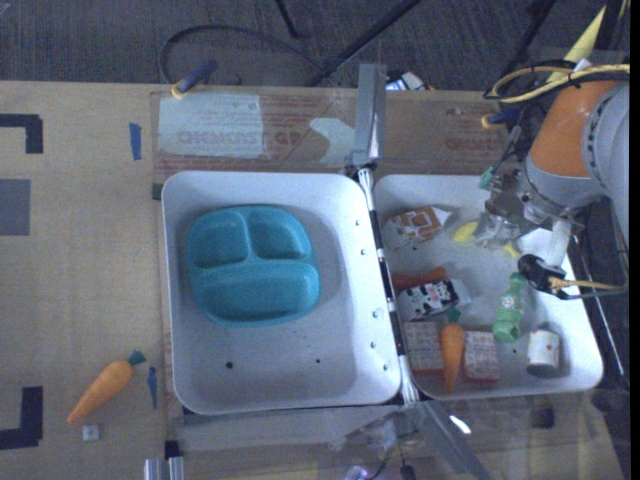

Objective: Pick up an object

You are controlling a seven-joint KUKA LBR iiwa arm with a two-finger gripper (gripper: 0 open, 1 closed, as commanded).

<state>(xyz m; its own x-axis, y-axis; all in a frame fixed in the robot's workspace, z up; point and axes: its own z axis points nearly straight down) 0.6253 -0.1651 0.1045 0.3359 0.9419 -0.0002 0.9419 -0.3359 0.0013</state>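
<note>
Two white bins side by side on a bench, seen from above at a slant.

Left bin [345, 268]: teal divided plate [252, 263], lying flat toward the far left part.

Right bin [585, 368]: orange-and-white carton [418, 223] at far left; yellow item [464, 233] just right of it, partly hidden by the gripper; black-and-white packet [432, 296] at centre left; small carrot [452, 355] at the near edge, between two pinkish blocks (left block [422, 346], right block [481, 357]); green bottle [510, 308] right of centre; small white cup [543, 353] near right corner.

Gripper [497, 230]: low over the far part of the right bin, beside the yellow item; open or closed, cannot tell.

Outside the bins: larger carrot [101, 389] on the bench, near left.
</note>
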